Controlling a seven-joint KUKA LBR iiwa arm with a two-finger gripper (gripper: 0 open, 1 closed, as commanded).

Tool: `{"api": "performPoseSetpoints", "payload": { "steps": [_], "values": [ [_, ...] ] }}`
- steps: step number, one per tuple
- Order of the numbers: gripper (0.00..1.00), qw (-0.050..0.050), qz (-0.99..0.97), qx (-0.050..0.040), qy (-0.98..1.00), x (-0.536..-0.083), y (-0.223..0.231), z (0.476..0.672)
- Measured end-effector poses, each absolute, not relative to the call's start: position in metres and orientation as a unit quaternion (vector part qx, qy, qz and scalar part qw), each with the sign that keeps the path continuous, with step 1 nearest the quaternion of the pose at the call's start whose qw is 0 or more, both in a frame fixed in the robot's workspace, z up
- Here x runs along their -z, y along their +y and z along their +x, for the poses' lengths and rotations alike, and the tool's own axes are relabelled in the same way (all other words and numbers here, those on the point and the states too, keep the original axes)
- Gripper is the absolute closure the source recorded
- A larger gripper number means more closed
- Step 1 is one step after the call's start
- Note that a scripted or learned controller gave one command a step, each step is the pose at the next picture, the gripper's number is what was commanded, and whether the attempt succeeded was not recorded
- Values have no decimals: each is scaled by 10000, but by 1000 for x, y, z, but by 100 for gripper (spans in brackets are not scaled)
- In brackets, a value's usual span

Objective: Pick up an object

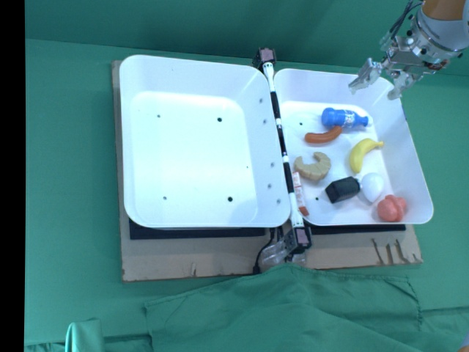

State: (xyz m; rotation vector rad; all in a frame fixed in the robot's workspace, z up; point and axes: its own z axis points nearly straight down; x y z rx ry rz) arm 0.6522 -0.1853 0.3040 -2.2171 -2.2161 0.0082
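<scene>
Blue bottle (344, 118) lies below the open, empty claw (380, 79).

Green-draped bench (66, 160), brown cardboard sheet (183, 266) on it, two white bins (139, 79) atop.

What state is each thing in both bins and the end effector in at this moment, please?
End effector: open, holding nothing, above the right bin's far rim.
Blue bottle: lying on its side.
Sausage: lying flat.
Banana: lying flat.
Croissant: lying flat.
Black block: resting against the white egg.
Red fruit: in the near corner.
Left bin: sitting level.
</scene>
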Motion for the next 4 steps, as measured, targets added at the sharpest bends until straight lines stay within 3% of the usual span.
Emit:
{"api": "performPoseSetpoints", "payload": {
  "steps": [1,2,3,4],
  "values": [
    [0,-18,-7080,-3,-7062,-313,-187,651],
    [0,-22,-7082,-2,-7060,-193,-188,694],
    [0,-30,-7079,-87,-7062,-182,-144,699],
    [0,-33,-7094,12,-7048,-275,-154,619]
  ]
}}
